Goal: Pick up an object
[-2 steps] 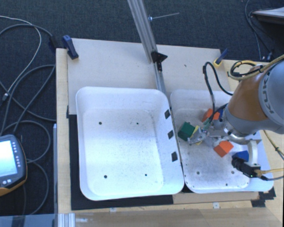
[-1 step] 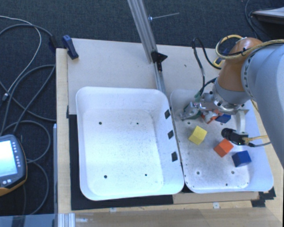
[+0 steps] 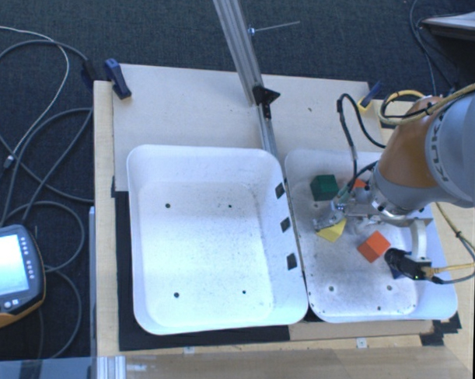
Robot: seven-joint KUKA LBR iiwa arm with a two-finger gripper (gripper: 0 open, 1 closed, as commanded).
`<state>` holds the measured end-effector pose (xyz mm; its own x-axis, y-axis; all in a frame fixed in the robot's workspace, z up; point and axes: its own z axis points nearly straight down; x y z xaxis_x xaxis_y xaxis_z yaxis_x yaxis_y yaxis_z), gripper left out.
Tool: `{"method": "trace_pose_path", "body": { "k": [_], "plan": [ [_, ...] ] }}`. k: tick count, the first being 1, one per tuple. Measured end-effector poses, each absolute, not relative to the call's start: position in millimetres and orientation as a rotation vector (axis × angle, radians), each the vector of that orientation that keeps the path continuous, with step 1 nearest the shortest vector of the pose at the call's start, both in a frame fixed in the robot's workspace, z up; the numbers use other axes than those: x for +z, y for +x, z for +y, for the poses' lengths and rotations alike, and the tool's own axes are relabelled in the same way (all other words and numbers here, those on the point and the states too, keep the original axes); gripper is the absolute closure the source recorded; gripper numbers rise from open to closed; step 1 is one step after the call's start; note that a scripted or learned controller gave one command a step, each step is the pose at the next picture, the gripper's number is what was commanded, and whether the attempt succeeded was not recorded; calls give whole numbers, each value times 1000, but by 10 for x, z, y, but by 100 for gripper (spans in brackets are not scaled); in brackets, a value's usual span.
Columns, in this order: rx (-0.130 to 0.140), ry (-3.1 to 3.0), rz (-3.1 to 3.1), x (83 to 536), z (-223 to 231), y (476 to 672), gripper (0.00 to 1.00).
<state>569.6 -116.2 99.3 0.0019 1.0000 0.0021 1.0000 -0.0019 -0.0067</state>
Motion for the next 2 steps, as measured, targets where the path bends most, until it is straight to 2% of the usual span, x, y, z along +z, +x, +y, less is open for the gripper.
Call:
{"method": "trace_pose_path", "body": {
  "k": [1,2],
  "plan": [
    [0,-2219,-2222,1104,-1152,5726,100],
    [-9,-2212,-2233,2029,124,5498,100]
  ]
}}
